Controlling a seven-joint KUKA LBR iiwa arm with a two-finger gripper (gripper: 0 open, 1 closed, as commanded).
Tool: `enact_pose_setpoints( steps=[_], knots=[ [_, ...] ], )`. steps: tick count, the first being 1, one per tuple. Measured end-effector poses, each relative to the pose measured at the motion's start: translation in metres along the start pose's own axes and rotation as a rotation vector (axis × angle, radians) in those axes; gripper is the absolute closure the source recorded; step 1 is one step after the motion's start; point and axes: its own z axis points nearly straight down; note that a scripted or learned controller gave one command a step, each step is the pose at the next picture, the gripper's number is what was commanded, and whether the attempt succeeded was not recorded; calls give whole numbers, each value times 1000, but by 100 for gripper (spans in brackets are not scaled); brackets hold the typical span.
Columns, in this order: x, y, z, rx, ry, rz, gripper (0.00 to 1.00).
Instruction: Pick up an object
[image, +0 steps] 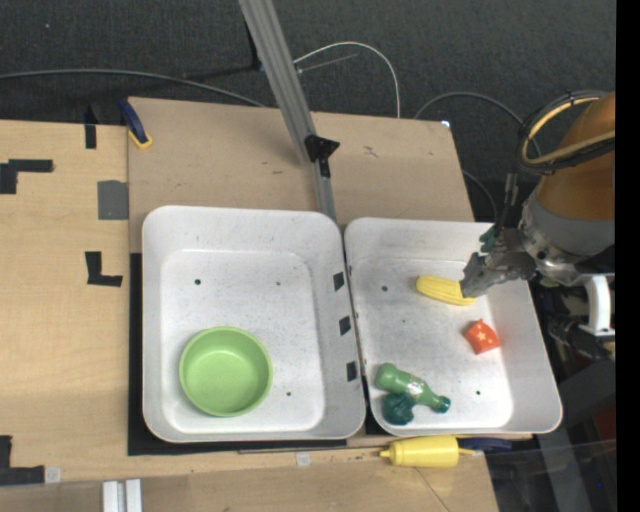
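Observation:
In the right bin (400, 245) lie a yellow corn-shaped piece (443, 290), a small orange-red block (481, 337) and a green bottle-shaped toy (409, 390). My gripper (477, 277) comes in from the right and hangs right at the corn piece's right end, its dark fingertips touching or just above it. The arm's grey and orange body stands over the bin's right rim. A green bowl (226, 371) sits in the left bin (200, 235) at its near left.
A yellow object (424, 452) lies on the bench just outside the right bin's near rim. A grey pole (290, 95) slants down from the top to the gap between the bins. Cables trail across the dark floor behind.

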Motion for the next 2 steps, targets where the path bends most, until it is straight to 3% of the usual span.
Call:
enact_pose_setpoints(
  steps=[2],
  knots=[
    [114,-7,5,1,1,-2,100]
  ],
)
